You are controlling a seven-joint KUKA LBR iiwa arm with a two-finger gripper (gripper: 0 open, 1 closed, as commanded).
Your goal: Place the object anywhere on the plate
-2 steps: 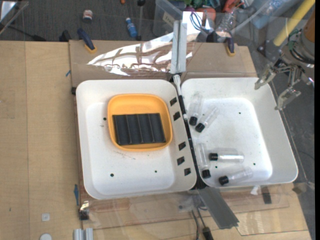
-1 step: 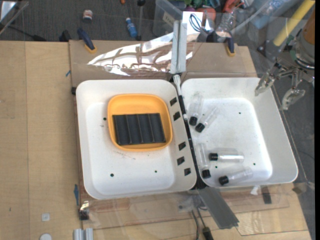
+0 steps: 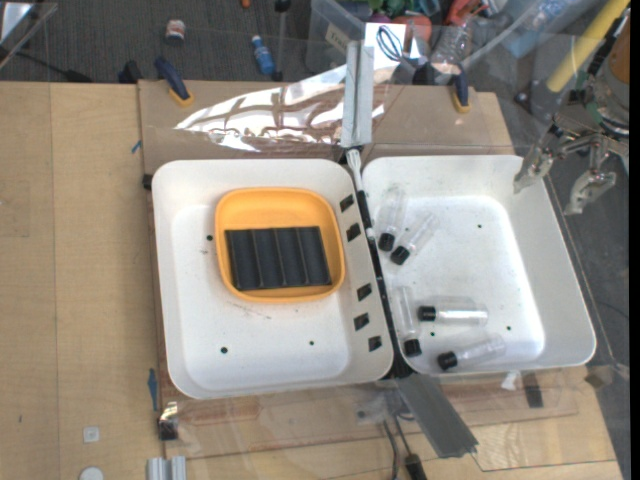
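Note:
An orange plate (image 3: pixel 280 208) lies in the left bin (image 3: pixel 190 338). A black ribbed rectangular object (image 3: pixel 278 258) rests flat on the plate and covers most of its middle. My gripper (image 3: pixel 556 181) hovers over the far right rim of the right bin (image 3: pixel 560 298), well away from the plate. Its fingers (image 3: pixel 530 171) stand apart and open, with nothing between them.
Several clear vials with black caps (image 3: pixel 452 316) lie scattered in the right bin, near the divider and along the front. A metal divider with black clips (image 3: pixel 358 238) runs between the bins. Crumpled foil (image 3: pixel 280 118) and a box of tools (image 3: pixel 430 3) sit behind the bins.

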